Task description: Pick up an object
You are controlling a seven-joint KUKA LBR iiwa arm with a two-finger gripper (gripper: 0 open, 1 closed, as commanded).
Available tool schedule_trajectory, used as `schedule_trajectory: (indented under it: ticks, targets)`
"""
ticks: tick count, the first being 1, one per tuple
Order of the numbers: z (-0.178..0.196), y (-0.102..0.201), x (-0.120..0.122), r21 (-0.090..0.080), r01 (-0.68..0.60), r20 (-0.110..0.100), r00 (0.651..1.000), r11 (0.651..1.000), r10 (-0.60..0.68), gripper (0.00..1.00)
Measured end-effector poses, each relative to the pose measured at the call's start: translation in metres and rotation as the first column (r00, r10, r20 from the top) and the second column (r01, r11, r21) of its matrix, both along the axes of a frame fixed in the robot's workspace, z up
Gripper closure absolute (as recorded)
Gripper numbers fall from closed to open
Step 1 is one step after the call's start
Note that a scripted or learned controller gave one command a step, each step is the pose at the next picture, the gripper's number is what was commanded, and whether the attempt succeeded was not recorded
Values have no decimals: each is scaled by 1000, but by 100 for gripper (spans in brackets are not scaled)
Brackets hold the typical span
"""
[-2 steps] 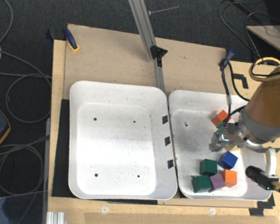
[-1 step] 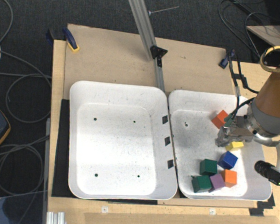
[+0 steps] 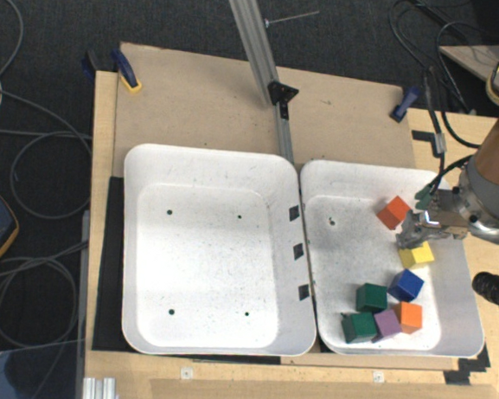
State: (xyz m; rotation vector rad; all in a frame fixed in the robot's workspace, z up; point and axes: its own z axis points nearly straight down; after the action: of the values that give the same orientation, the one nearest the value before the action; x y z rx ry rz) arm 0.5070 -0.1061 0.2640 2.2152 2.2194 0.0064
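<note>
The desk (image 3: 242, 89) carries two white bins side by side. The left bin (image 3: 206, 251) has only small dark dots on its floor. The right bin (image 3: 341, 246) holds all the blocks.

The gripper (image 3: 414, 236) is over the right bin, near its right edge, and the grey arm (image 3: 495, 172) comes in from the right side. The gripper is low, just above a yellow block (image 3: 416, 255). The block lies right under the gripper tips, perhaps touching them, but I cannot tell how far the gripper is open, or if it has hold of anything.

An orange-red block (image 3: 392, 212) lies just beside the gripper, toward the back edge of the bin. In the front right corner of the bin there is a tight group: a blue block (image 3: 408, 285), an orange block (image 3: 410, 317), a purple block (image 3: 386, 323), and two green blocks (image 3: 371, 297) (image 3: 360, 326), one behind the other. These blocks touch or nearly touch each other.

A grey metal bar (image 3: 262, 56) runs slanted from the back of the desk to the gap between the bins.
</note>
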Motion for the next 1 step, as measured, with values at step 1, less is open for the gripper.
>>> schedule_trajectory:
  ticks: [1]
  targets:
    - [-8, 38, 28, 1, -4, -4, 1000, 1000, 4, 100]
